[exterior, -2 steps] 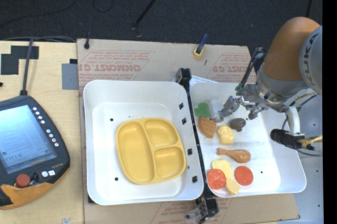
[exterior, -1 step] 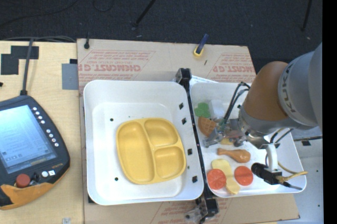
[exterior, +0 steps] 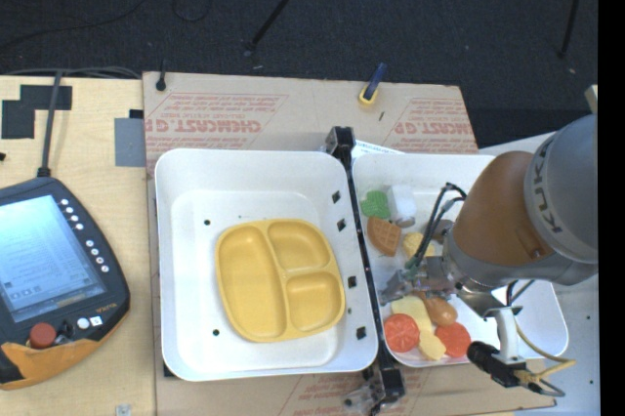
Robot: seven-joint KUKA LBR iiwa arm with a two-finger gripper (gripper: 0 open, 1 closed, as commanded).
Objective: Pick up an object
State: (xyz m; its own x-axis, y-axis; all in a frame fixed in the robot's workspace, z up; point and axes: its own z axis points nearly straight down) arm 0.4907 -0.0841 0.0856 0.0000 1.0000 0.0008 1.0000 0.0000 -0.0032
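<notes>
We log 2 bins. Left bin (exterior: pixel 186 209): 1 yellow tray (exterior: pixel 278 279), centred. Right bin (exterior: pixel 557 331): toy food (exterior: pixel 422 326) heaped along its left wall and near edge. Gripper (exterior: pixel 418 275) sits above that heap; finger state we cannot tell. Risk: the crowded pieces may slide aside, so the grasp comes up empty.

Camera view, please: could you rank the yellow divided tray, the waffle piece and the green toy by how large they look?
1. yellow divided tray, by far.
2. waffle piece.
3. green toy, only slightly smaller than the waffle, so that order is unsure.
</notes>
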